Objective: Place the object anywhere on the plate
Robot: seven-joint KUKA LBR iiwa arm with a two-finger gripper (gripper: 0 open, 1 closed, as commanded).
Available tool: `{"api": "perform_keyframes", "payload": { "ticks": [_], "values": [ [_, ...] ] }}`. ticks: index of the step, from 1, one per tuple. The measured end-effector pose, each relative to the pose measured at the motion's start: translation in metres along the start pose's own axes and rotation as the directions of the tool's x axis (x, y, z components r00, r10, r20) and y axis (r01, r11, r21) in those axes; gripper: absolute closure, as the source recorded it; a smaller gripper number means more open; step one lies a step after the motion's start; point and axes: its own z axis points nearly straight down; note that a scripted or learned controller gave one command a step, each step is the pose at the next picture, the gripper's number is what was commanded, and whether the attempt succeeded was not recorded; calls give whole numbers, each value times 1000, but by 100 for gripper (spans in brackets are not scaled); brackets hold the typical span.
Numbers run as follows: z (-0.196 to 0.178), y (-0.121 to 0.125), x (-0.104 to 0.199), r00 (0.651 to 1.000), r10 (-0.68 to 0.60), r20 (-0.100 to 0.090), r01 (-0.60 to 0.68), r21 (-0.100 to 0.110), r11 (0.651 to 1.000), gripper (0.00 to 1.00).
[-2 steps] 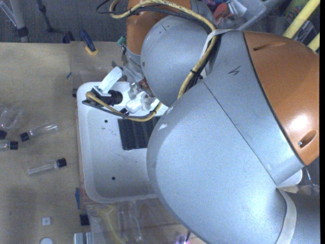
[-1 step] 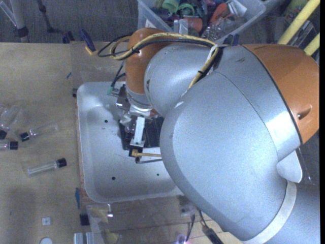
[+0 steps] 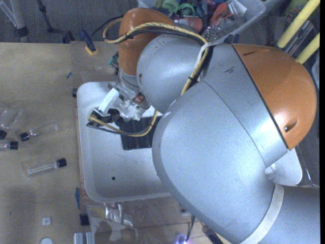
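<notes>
**Overhead view of the bench.** The grey arm (image 3: pixel 218 151) is filling the right and centre of the frame and is reaching leftward, its orange band (image 3: pixel 137 27) lying at upper centre. The gripper (image 3: pixel 121 110) is hanging over the upper part of the white bin (image 3: pixel 96 187) at centre left, low above the bin's floor. The wrist is masking it, so whether it is apart, together or clamped on something cannot be told. The arm is covering much of the bin's floor, so where the object and the plate are lying cannot be told. A small dark speck (image 3: pixel 112 177) is showing on the bare floor toward the lower left of the bin.

On the wooden bench (image 3: pixel 35 75) at the left of the frame, clear vials with black caps are lying on their sides, well apart from the bin. One vial (image 3: pixel 44 165) is lying nearest the bin's left wall. A second bin (image 3: pixel 244 1), at the top of the frame, is holding a heap of coloured things. Yellow tubes (image 3: pixel 304 14) are slanting across the upper right corner.
</notes>
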Motion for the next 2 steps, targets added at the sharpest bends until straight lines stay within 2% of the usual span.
{"api": "perform_keyframes", "payload": {
  "ticks": [1, 2],
  "values": [
    [-10, -4, -8, 951, 308, -4, -308, 0, 951, 100],
    [-130, -40, -51, 983, -185, 2, 185, 1, 983, 100]
  ]
}}
